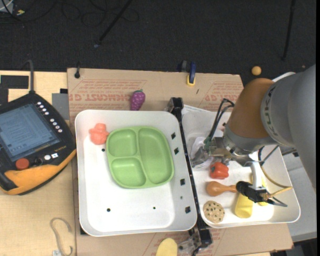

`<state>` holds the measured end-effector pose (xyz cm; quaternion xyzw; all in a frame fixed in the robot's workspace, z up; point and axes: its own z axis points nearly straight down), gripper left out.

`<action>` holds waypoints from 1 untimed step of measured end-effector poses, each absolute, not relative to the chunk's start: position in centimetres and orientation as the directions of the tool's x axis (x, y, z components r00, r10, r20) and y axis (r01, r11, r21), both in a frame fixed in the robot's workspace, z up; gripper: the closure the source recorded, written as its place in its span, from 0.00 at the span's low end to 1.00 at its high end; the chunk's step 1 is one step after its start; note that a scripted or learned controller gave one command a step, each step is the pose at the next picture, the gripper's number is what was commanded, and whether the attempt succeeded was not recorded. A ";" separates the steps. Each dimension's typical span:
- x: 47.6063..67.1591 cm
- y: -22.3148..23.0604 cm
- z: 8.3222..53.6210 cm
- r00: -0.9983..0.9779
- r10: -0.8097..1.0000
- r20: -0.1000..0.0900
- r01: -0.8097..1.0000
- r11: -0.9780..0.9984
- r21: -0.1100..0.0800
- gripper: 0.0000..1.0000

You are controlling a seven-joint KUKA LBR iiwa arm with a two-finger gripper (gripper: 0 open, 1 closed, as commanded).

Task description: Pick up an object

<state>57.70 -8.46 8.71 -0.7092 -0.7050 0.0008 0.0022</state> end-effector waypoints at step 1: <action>57.6 -8.8 9.7 0.015 1.000 0.002 1.000 -0.015 -0.006 1.00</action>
